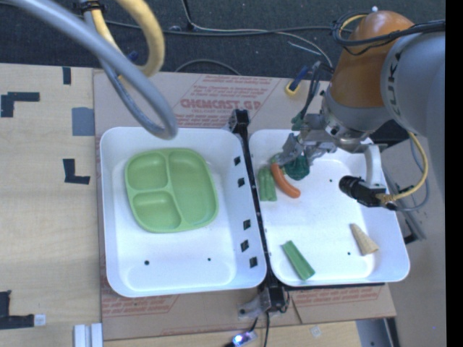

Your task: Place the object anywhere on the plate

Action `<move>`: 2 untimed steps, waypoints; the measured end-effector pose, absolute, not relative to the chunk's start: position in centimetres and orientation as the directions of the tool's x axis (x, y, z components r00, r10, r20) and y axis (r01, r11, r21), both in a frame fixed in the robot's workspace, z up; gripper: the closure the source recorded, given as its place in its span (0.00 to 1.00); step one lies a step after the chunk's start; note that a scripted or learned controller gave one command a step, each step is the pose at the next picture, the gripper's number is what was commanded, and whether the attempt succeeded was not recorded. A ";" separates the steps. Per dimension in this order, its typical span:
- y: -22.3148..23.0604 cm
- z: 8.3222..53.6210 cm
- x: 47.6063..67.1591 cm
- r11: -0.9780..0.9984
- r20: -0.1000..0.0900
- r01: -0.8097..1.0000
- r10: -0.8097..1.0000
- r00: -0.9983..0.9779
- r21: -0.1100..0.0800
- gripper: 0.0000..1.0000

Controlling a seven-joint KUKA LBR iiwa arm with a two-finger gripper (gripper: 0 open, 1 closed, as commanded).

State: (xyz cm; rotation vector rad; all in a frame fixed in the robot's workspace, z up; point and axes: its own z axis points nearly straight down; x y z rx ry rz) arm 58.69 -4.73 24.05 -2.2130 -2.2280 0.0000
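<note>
The grey arm [391, 71] is reaching in over the right bin [391, 266], and its gripper [298, 157] is hanging low near the back left corner; I cannot tell its state. The green divided plate [171, 190] is sitting in the left bin [123, 266]. An orange carrot [287, 183] is lying just beside the gripper.

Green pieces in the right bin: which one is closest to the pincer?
The green piece along the bin's left wall, touching the orange carrot-like piece, just below the pincer. The other green piece lies near the bin's front edge, well away.
</note>
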 end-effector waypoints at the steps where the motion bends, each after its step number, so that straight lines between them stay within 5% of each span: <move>1: 0.1 24.1 61.0 0.006 0.001 1.000 1.000 -0.006 0.000 1.00; 2: 4.8 22.5 62.2 0.006 0.000 1.000 1.000 -0.006 -0.002 1.00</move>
